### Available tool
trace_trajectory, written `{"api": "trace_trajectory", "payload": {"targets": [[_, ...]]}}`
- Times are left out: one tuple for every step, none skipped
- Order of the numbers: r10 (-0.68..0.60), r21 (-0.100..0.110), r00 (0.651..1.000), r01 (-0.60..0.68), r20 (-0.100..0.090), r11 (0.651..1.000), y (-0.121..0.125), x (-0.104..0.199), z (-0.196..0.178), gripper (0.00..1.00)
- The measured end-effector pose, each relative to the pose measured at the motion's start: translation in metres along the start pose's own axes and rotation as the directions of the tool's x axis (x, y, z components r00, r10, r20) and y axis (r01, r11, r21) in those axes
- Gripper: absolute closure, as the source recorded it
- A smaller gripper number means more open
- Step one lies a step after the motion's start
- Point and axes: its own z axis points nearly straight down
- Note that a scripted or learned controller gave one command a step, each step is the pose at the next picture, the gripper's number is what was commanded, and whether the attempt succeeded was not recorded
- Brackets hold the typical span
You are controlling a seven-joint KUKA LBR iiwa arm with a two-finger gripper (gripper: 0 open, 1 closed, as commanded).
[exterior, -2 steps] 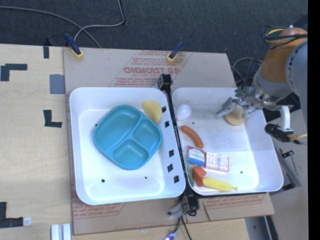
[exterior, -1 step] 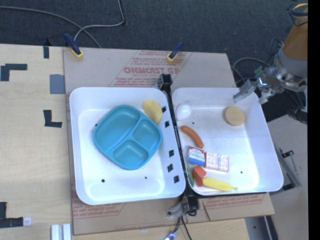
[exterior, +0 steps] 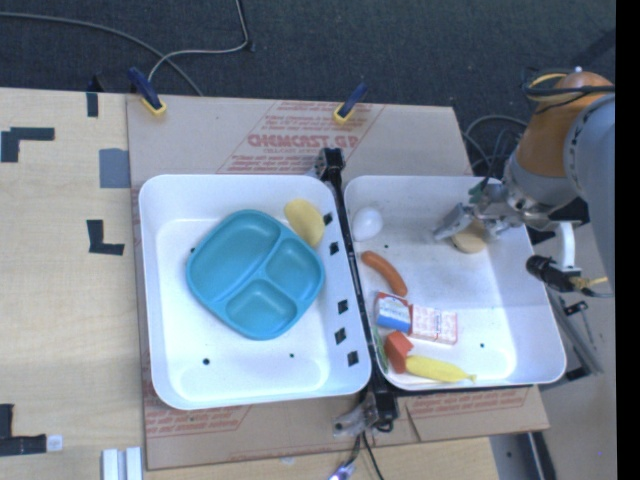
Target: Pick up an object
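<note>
One gripper (exterior: 466,224) hangs over a tan round object (exterior: 468,240) at right bin's (exterior: 520,363) upper right; finger state unclear, object partly hidden.

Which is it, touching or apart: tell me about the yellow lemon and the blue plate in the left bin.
Touching. The camera view shows the lemon lying against the upper right rim of the blue plate, with no white floor of the bin between them.

Small rounded tan object (exterior: 468,241), bun-like, smooth: seen lying on the floor of the right white bin (exterior: 520,298), far right part, directly beneath the gripper (exterior: 462,224).
</note>
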Motion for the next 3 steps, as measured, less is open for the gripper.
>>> {"api": "trace_trajectory", "payload": {"targets": [[0.000, -0.007, 1.000, 0.000, 0.004, 1.000, 0.033, 0.024, 0.004, 0.00], [0.002, 0.008, 1.000, -0.002, -0.002, 1.000, -0.006, 0.007, -0.013, 0.00], [-0.001, 0.002, 1.000, 0.001, -0.002, 1.000, 0.030, 0.001, 0.009, 0.00]]}}
